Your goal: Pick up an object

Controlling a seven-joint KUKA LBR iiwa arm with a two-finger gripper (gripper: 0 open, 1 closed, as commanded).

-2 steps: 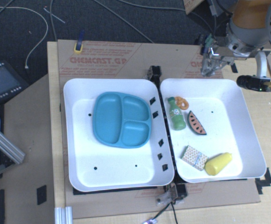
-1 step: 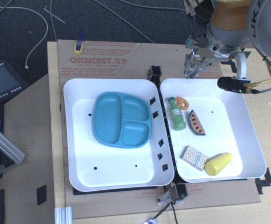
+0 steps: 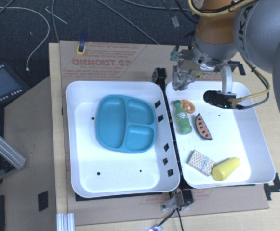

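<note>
My gripper [image 3: 180,83] hangs over the far left corner of the right bin [image 3: 255,129], just above a green bottle [image 3: 182,119] that lies along the bin's left wall. An orange pretzel-like ring [image 3: 188,106] sits beside the bottle's top. A watermelon slice [image 3: 204,127] lies to the right of the bottle. Near the bin's front lie a patterned white packet [image 3: 200,162] and a yellow bottle [image 3: 225,169]. I see nothing held between the fingers.
The left bin [image 3: 82,167] holds a blue divided plate [image 3: 126,123]. Black clips run along the seam between the two bins. The grey arm with its orange band fills the upper right. Cables trail across the dark floor behind the bench.
</note>
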